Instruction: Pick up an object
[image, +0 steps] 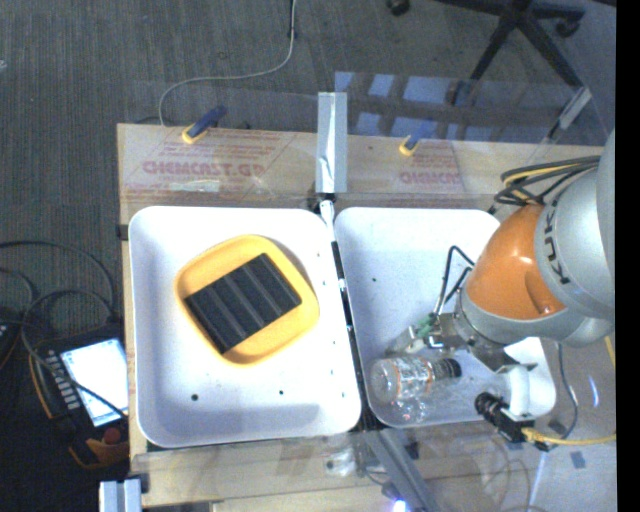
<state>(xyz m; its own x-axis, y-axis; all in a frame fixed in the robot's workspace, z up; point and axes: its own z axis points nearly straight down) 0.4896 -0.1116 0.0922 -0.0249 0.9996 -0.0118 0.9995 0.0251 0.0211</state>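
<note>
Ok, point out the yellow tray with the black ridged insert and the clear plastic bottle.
Yellow tray with black ridged insert (300, 318): camera view, on its yellow rim.
Clear plastic bottle (405, 380): camera view, on its transparent body.

"Where is the arm?"
"The grey KUKA arm reaches in from the right, orange band above the wrist, bent low over the right side."
"And the gripper?"
"The gripper points left, partly hidden beneath the wrist."
</note>
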